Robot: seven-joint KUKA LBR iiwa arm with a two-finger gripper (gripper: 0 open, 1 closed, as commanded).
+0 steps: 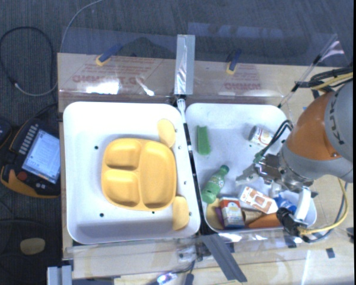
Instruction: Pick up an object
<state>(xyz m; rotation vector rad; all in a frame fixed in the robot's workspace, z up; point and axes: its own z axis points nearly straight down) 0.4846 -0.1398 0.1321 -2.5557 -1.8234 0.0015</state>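
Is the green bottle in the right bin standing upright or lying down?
Lying down. The green bottle rests on its side on the right bin floor, cap pointing toward the upper right, its full length visible from above.

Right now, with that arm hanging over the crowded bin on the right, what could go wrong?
The gripper sits above a tight pile: the red-and-white packet overlaps the small carton, so it may well catch two things or neither. The green bottle lies on its side close by and might roll if nudged. The pile hugs the right bin's near wall, leaving little room.
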